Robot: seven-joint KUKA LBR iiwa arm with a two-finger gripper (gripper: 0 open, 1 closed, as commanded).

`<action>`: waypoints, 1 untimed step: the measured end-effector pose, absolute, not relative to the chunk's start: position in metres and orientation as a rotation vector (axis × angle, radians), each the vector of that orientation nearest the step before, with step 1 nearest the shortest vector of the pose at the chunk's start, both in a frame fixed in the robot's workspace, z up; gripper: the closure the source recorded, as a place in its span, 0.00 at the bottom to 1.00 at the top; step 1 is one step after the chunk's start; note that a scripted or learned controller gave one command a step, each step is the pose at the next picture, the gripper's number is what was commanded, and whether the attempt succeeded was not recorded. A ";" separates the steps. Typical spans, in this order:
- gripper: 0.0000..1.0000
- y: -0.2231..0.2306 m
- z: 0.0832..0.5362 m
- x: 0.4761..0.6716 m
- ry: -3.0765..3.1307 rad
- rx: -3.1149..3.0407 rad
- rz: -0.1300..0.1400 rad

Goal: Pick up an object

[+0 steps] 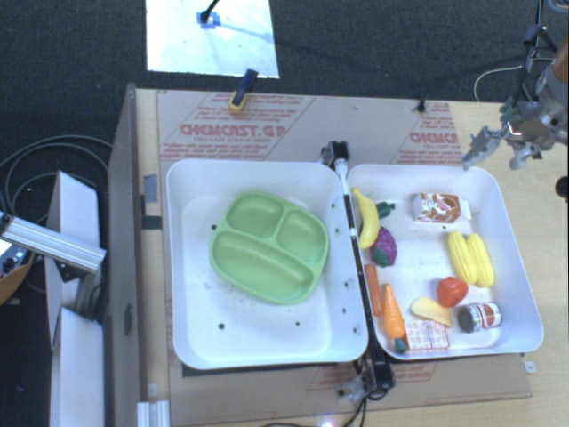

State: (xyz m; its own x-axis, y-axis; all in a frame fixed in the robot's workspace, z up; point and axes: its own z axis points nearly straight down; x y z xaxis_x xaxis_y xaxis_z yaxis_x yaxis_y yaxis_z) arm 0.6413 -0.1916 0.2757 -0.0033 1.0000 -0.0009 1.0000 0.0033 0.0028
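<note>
Gripper (pixel 500 148) above right bin's (pixel 520 265) far corner, jaws spread, nothing between; board (pixel 267 127) reads "CHEMCAST GP" (red print).

**A:** From my remote station, what surrounds the bench?

**B:** I see dark carpeted floor (pixel 71 52) on all sides. A pale square sheet (pixel 211 23) lies on it beyond the bench, bearing a small blue marker (pixel 208 19). Black cables (pixel 44 172) loop on the floor at left, beside a white boxlike stand (pixel 76 327) crossed by a grey metal rail (pixel 53 243).

**A:** And the bench top?

**B:** I note a tan surface (pixel 533 238) covered by a clear sheet printed with red lettering (pixel 233 130); a yellow-and-black clamp (pixel 241 92) sits at its far edge. Lighting is even and diffuse
</note>
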 end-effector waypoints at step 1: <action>0.00 -0.208 0.188 0.574 2.224 2.231 -0.008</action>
